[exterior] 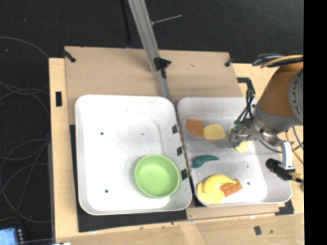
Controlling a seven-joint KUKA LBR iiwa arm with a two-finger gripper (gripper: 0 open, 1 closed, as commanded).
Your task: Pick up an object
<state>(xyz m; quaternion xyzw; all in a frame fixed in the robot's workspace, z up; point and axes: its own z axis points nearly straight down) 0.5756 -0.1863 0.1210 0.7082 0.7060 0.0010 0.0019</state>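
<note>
A small pale-yellow piece lies in the right bin, tucked directly beneath my pincer, peeking out at its lower right edge; it looks to be the object I am over, though it is too far hidden to give its shape or long axis. Whether my pincer is spread, pressed together or pinching that piece I cannot tell from this slanted view from above, since the wrist body covers the tips. To the left of my pincer, just beside it, rests a rounded yellow object, touching an orange object on its own left; together they run roughly left to right across the upper middle of the bin. Lower down, near the divider, a slim teal object lies with its long axis left to right, slightly tilted. At the near edge of the same bin sits a larger yellow object with a small orange waffle-like piece resting on its right side. The left bin holds a green bowl, upright, in its lower right corner, well apart from my arm. Both bins sit side by side on the table. In my judgement the closest candidate is the pale piece under me, so the coming move is a short vertical one, not a reach.
</note>
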